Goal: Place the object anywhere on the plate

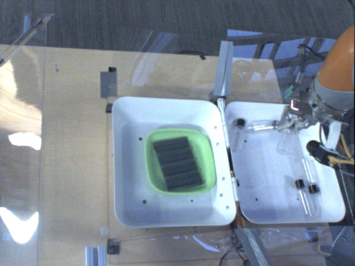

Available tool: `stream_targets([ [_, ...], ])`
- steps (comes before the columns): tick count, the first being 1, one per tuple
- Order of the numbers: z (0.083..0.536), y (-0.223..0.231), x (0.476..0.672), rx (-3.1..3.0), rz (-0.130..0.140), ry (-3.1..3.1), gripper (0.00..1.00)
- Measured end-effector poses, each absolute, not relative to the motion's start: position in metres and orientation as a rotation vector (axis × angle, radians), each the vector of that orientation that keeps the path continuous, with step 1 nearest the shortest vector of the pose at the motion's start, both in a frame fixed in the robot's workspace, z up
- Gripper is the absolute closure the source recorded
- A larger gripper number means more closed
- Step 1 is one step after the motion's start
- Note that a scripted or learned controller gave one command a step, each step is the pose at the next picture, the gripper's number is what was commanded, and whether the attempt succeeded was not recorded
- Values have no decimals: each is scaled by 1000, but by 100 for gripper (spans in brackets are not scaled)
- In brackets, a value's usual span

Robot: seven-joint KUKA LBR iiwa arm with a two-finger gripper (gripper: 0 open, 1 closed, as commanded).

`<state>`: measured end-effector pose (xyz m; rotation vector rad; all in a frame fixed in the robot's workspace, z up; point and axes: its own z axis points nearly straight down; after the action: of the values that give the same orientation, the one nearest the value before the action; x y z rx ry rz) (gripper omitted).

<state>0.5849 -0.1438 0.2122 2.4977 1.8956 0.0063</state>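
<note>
Two shallow white bins sat side by side on the wooden bench (61, 148); the left bin (125, 204) held a green plate (206, 148) with a dark ridged block (177, 163) lying on it at a slight tilt; the right bin (266, 209) held several clear tubes with black caps. One clear tube (256, 126) lay near that bin's upper edge, its black cap (240, 123) pointing toward the divider between the bins; another clear tube (307, 190) lay near the right wall, with small black caps beside it. The arm (338, 65), grey with an orange band, reached in from the right over the upper right corner of the right bin; its end effector (294, 121) hung just beside the right end of the upper tube; whether it was open or closed, or touching that tube, could not be told at this angle. The plate and the tubes lay well apart, in separate bins.
</note>
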Motion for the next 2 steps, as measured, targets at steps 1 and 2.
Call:
stream_targets([
  [1, 184, -69, 548, 2406, 4, 2018, 100],
  [2, 185, -8, 539, 2165, 6, 2273, 100],
])
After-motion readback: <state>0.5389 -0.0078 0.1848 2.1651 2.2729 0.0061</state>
